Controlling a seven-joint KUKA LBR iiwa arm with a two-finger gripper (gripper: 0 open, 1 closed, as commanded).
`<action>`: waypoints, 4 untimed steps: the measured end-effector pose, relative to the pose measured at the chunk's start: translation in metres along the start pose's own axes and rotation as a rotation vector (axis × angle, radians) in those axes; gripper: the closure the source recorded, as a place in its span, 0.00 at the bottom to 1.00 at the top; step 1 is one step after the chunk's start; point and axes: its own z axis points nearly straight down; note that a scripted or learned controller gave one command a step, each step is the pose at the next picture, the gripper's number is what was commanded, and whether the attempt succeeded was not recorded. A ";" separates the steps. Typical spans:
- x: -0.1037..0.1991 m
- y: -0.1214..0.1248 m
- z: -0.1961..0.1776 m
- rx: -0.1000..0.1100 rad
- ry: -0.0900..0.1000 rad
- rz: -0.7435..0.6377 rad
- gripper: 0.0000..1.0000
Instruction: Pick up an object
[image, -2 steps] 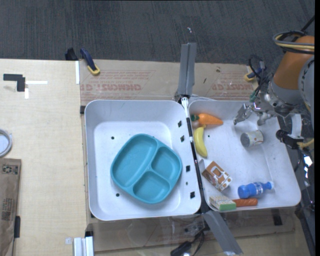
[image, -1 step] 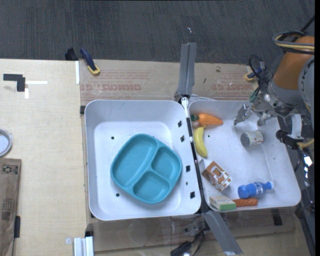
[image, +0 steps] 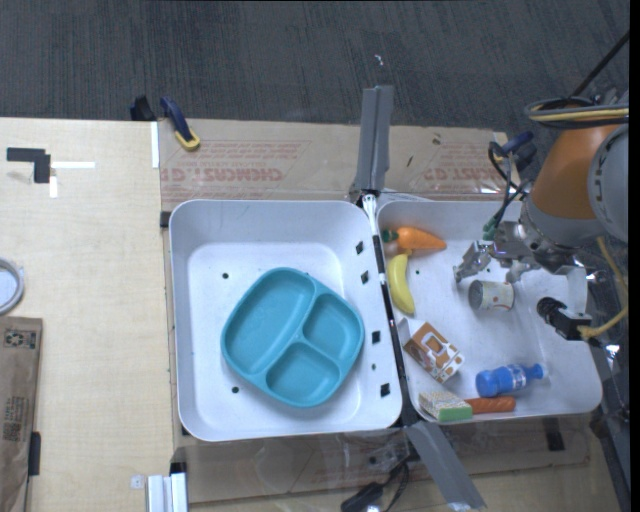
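My gripper (image: 495, 268) hangs over the back of the right bin (image: 570, 400), open, with its fingers spread. A small grey-white cup (image: 492, 295) lies on its side just in front of the fingertips, and I see nothing held between them. An orange carrot (image: 420, 239) and a yellow banana (image: 401, 284) lie along the bin's left wall. A brown and white box (image: 435, 352), a blue bottle (image: 505, 379) and an orange and green item (image: 468, 407) lie toward the front.
The left bin (image: 190, 300) holds a blue divided plate (image: 292, 337). A grey divider post (image: 374, 140) rises between the bins at the back. Black cables (image: 560, 320) hang off the wrist at the right.
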 end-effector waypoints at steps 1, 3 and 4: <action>-0.001 0.000 -0.009 0.000 0.000 0.005 1.00; -0.012 -0.050 0.001 0.002 0.001 0.027 0.00; -0.013 -0.048 -0.011 -0.003 -0.001 0.031 1.00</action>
